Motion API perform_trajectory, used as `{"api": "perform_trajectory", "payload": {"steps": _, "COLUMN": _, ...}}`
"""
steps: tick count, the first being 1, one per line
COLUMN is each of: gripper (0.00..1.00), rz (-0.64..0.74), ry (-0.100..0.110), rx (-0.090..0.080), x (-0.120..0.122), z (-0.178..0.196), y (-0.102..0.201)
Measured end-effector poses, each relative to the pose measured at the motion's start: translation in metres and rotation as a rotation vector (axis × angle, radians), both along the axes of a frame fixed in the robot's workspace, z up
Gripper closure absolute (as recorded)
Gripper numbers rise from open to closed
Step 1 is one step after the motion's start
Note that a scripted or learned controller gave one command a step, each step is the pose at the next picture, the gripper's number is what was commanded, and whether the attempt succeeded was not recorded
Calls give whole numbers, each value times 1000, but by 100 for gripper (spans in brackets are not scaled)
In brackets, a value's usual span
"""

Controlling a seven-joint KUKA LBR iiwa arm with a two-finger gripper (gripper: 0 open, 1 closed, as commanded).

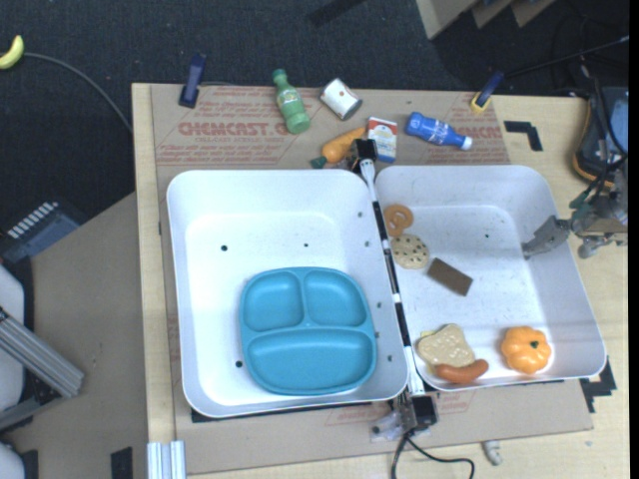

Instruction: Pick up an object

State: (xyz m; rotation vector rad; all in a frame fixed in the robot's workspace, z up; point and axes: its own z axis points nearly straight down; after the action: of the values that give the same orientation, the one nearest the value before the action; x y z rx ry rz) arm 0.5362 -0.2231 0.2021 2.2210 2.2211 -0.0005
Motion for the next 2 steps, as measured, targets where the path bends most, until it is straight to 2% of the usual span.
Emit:
{"api": "perform_trajectory", "payload": {"steps": 1, "gripper": 0, "rz": 1, "ry": 2, "rx": 3, "x": 29, "z": -71, "y": 52}}
{"api": "perform_trajectory", "payload": {"steps": 2, "gripper": 0, "rz": 1, "ry": 0, "rx": 2, "x": 36, "z": -116, "y": 116}}
